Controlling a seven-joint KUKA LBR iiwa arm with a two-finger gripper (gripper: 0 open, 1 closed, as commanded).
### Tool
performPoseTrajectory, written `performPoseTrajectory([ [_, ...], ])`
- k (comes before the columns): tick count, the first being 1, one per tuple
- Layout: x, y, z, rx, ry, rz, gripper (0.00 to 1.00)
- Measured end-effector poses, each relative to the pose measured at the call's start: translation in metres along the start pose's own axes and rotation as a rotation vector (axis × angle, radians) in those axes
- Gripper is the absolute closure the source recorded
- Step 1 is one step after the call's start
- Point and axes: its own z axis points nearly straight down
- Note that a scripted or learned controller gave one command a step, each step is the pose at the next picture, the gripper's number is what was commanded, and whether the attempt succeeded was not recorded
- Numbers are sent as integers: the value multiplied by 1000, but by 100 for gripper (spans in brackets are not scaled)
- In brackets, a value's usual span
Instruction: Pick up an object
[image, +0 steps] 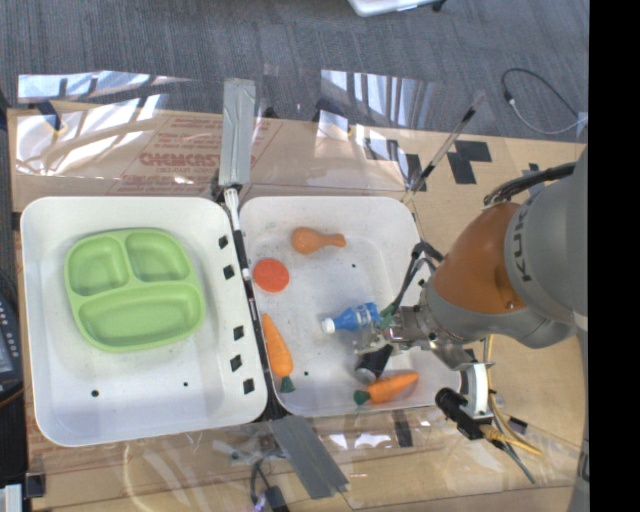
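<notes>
In the right bin (330, 212) lie an orange drumstick-shaped toy (316, 240), a flat red-orange disc (270, 275), a carrot (277, 347) along the left wall, a small blue bottle with a white cap (350, 319), and a second carrot (392, 387) near the front wall. My gripper (374, 352) reaches down from the right, low over the bin floor between the blue bottle and the second carrot. Its dark fingertips sit right behind that carrot's top. Nothing shows clearly between them.
The left bin (50, 380) holds a green divided tray (133, 288). A grey divider with black clips (240, 300) separates the bins. The arm's orange band and grey body (500, 280) hang over the right bin's right edge. Cables (490, 410) trail at the front right.
</notes>
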Motion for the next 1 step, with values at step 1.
performPoseTrajectory([
  [1,47,31,-90,0,1,98,100],
])
